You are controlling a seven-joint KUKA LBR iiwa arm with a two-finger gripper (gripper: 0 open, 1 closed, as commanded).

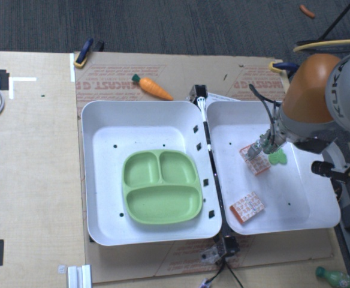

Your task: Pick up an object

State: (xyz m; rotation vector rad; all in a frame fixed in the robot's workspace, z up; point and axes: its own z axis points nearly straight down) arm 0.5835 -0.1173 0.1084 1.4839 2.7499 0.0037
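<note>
Down in the right bin (295, 212), the jaws (254, 152) sit low over a small red-and-white patterned packet (256, 162) that lies tilted toward the bin's rear left part; the tips appear to touch its upper end, but whether they are spread or closed on it cannot be told at this size, and nothing shows the packet lifted clear of the bin floor. Just beside the packet, on its right, lies a small green object (277, 157), partly tucked under the wrist. A second red-and-white packet (247, 207) rests near the front left corner of the same bin, well apart from the first. The grey arm (319, 95), with its orange band, comes in over the bin's right rear corner. The left bin (103, 131) carries a pale green divided plate (162, 186), lying flat toward the bin's front with three compartments. On the cardboard sheet behind the bins, near the bench's rear edge, lies a toy carrot (152, 87), and a blue-and-yellow clip (83, 52) sits at the sheet's rear left corner.
</note>
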